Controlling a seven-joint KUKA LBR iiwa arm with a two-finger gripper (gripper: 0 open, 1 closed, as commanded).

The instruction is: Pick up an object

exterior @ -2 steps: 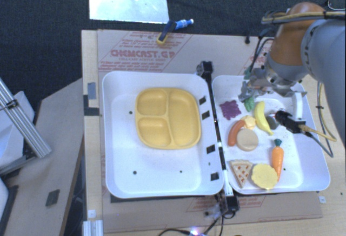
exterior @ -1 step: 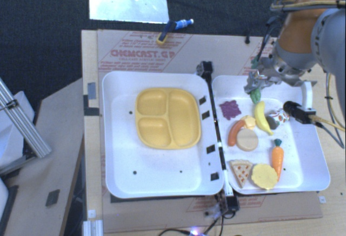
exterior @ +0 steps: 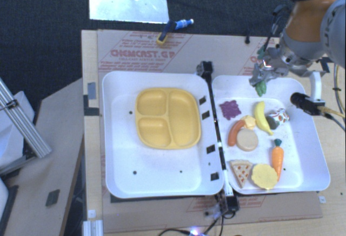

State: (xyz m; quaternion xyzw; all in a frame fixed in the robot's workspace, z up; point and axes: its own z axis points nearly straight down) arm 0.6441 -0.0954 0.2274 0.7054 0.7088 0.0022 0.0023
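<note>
My gripper (exterior: 263, 79) hangs over the far edge of the right bin (exterior: 316, 162). Its fingers are shut on a small green object (exterior: 261, 88) that dangles below them, just above the bin floor. Loose in the same bin lie a purple grape bunch (exterior: 231, 109), a banana (exterior: 263, 117), a red sausage (exterior: 235, 132), a yellow cheese cube (exterior: 250, 121), a round tan cookie (exterior: 248, 141), a carrot (exterior: 277, 158), a pizza slice (exterior: 240, 172), a yellow disc (exterior: 264, 176) and a small white and dark item (exterior: 277, 117).
The left bin (exterior: 116, 137) holds a yellow divided plate (exterior: 166, 117). A black ridge with clips (exterior: 212, 121) separates the two bins. A blue and yellow marker (exterior: 174, 26) lies on the board behind the bins. The arm's cable and black fitting (exterior: 307, 103) hang over the right bin's far right.
</note>
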